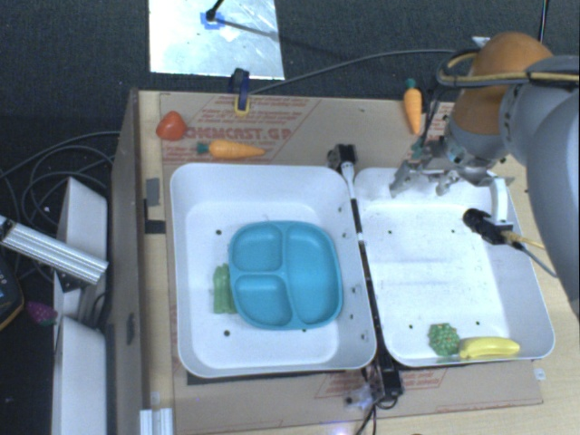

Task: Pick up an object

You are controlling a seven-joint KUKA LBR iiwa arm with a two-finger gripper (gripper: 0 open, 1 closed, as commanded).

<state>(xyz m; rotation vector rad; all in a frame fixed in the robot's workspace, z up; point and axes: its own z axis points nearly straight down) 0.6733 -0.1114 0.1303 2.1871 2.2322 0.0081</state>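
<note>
Gripper [421, 187]: positioned over the far end of the right bin [426, 261], at the tip of the grey arm [544, 125] that enters from the right.
Fingers [400, 185]: spread apart, pointing down toward the bin's far rim; nothing sits between them.
Banana [489, 347]: yellow, lying flat in the near right corner of the right bin, well apart from the fingers, at the opposite end of the bin.
Green floret [443, 338]: small and knobbly, touching the left end of the banana, equally far from the fingers.
Path between fingers and banana: bare white bin floor with fine dark specks; no other loose thing lies on it.
Left bin [195, 184]: holds a blue divided plate [285, 275] with three compartments, lying flat near the middle.
Green piece [222, 290]: elongated, lying against the left edge of the blue divided plate.
Bin junction: the two bins meet rim to rim, with a black clip [343, 157] at the far end of the seam.
Desk [272, 120]: brown board surface with red printing, carrying both bins.
Loose things on desk: an orange carrot [237, 149] just beyond the left bin; a red-orange round piece [170, 126] near the far left corner; a second carrot [412, 107] beyond the right bin, near the arm.
Blue clamp [240, 84]: fixed on the far edge of the desk.
Room: dark carpet [72, 43] all round; a shiny foil sheet [216, 25] lies on it beyond the desk; black cables [54, 179] and a metal rail [54, 250] lie at the left.
</note>
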